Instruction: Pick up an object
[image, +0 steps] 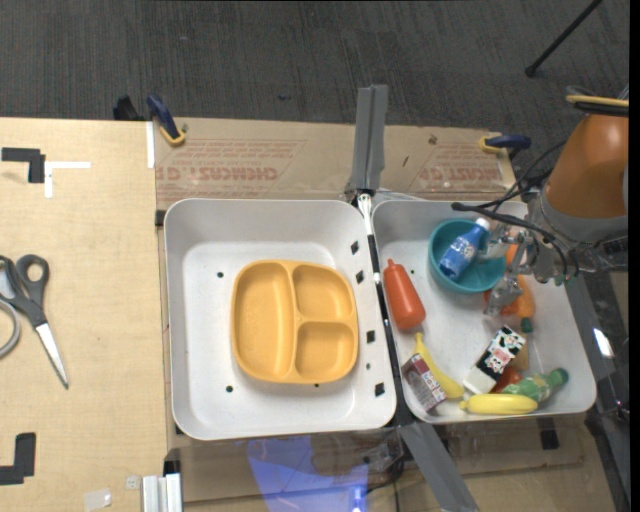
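Note:
My gripper (515, 262) hangs over the right side of the right bin (572, 318), just right of a teal bowl (452, 276) that holds a blue bottle (462, 249). A small orange object (521, 299) lies right under the gripper; cables and the wrist hide how they meet. Also in this bin are an orange-red bottle (403, 295), a cow-print carton (503, 354), two yellow bananas (500, 404) (436, 367), a dark wrapped bar (422, 385) and a green-capped item (548, 381).
The left bin (190, 300) holds a yellow divided plate (295, 322). Scissors (36, 318) lie on the wooden bench at far left. A grey post (370, 135) stands behind the seam between the bins. Blue clamps (165, 118) (508, 143) hold the cardboard behind.

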